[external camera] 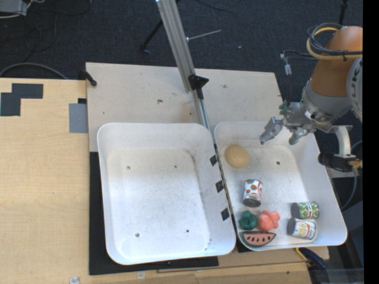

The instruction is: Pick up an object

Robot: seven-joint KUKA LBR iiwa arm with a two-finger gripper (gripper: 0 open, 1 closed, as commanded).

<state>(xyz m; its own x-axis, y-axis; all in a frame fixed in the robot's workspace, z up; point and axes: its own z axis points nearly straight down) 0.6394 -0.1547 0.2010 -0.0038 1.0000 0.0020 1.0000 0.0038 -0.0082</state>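
Note:
My gripper [283,135] hangs over the back edge of the right bin [323,179], its two fingers spread apart with nothing between them. A tan round potato-like object [237,156] lies to its lower left, a short way off. Nearer the front stand a red-spotted can [253,192], a green can [305,210] and a yellow-labelled can [302,229] on its side. At the front edge lie a green toy [247,220], an orange-red toy [269,219] and a watermelon slice [259,238].
The left bin [157,194] sits beside the right one, with black clips along the shared rim. A slanted aluminium rail [180,46] rises from behind the bins. A wooden panel [41,182] borders the left side.

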